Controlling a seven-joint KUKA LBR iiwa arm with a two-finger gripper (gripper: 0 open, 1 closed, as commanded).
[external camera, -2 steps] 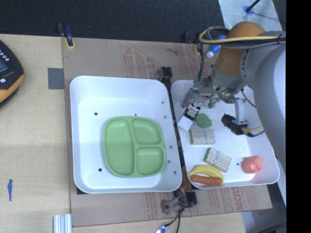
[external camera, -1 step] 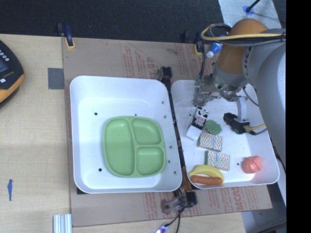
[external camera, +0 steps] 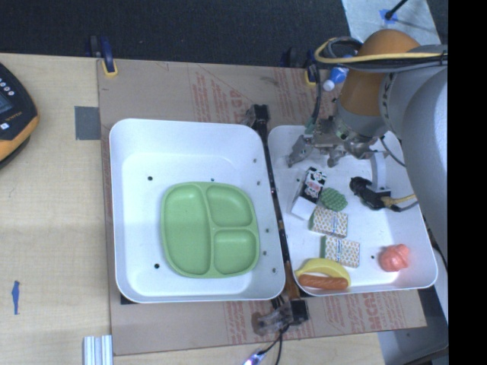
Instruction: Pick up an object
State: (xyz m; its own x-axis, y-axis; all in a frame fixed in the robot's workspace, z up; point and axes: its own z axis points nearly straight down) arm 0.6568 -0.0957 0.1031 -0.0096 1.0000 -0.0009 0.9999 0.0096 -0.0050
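We see the pincer (external camera: 318, 152) spread wide, holding nothing, at the right bin's (external camera: 426, 276) far end. Just nearer lies a small printed card box (external camera: 313, 183): light, stiff, we judge; grip its long sides.

Taking the green divided plate (external camera: 209, 229) as landmark: it fills the middle of the left bin (external camera: 125, 204), with bare white floor open all round it, widest above it. In the right bin (external camera: 415, 280), beyond the plate's right side, small things crowd the middle: a black-and-white card (external camera: 314, 182), patterned packets (external camera: 330, 222), a banana (external camera: 323, 267), a pink ball (external camera: 394, 258). Bare floor lies between the packets and the ball.
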